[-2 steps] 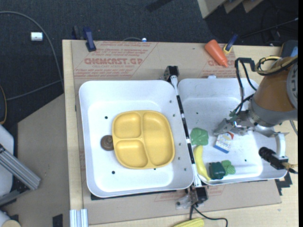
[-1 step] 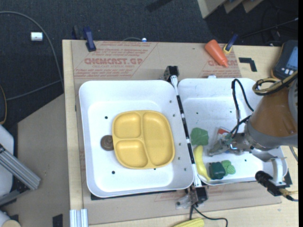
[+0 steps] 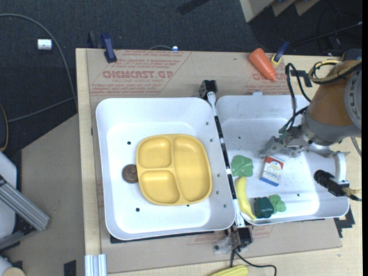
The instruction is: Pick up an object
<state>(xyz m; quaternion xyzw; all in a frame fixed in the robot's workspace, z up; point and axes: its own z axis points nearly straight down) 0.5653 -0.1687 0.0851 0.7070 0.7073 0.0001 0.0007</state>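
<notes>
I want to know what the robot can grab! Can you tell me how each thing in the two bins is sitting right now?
yellow plate: flat, right way up, in the left bin.
brown disc: flat, partly under the plate's edge.
banana: lying along the right bin's left wall.
green leafy piece: lying flat.
small carton: lying on its side.
dark green block: resting beside the banana.
gripper: low over the right bin, holding nothing visible.

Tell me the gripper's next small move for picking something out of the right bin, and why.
Probably shift the gripper a little toward the view's bottom, then lower it over the small white carton. The gripper hangs inside the right bin just beside the carton, its nearest object; the banana and green pieces lie farther off, against the bin's left wall.
</notes>
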